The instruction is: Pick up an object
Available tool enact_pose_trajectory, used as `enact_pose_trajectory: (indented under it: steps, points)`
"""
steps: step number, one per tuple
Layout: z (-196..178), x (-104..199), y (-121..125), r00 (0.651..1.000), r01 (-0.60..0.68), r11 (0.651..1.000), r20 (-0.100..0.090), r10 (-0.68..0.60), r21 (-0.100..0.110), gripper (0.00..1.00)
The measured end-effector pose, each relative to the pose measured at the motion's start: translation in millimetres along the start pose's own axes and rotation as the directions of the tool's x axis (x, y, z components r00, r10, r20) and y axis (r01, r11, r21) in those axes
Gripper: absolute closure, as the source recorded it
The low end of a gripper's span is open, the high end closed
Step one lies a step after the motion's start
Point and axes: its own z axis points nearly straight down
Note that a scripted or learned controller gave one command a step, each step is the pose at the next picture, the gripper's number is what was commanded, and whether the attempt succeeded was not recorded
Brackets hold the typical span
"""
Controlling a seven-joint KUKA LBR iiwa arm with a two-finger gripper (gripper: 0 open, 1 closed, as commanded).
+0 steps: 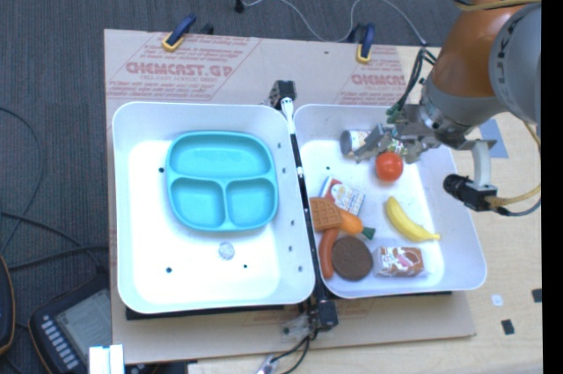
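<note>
My gripper (385, 147) hangs over the back of the right bin (457, 275), with its fingers spread open. A red tomato (390, 166) sits just in front of the fingertips, touching or nearly touching them, and is not clamped. Further forward in the same bin lie a yellow banana (408, 221), a snack packet (345, 196), a waffle (324, 213), a carrot (351, 224), a sausage (327, 256), a brown round cookie (352, 258) and a wrapped packet (400, 260).
The left bin (141, 275) holds a turquoise divided plate (222, 180) and a small clear disc (227, 251). A black divider bar (295, 161) runs between the bins. Clamps and cables sit along the back of the board.
</note>
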Motion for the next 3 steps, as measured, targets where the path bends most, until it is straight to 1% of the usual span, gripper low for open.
enact_pose_trajectory:
  steps: [1, 2, 3]
  points:
    - [92, 14, 10, 1.0, -0.002, 1.0, 0.002, 0.002, -0.011, 0.0]
    - [99, 30, -31, 1.0, -0.003, 1.0, 0.003, 0.003, -0.022, 0.0]
    - [87, 32, -29, 1.0, -0.002, 1.0, -0.002, 0.001, -0.024, 1.0]
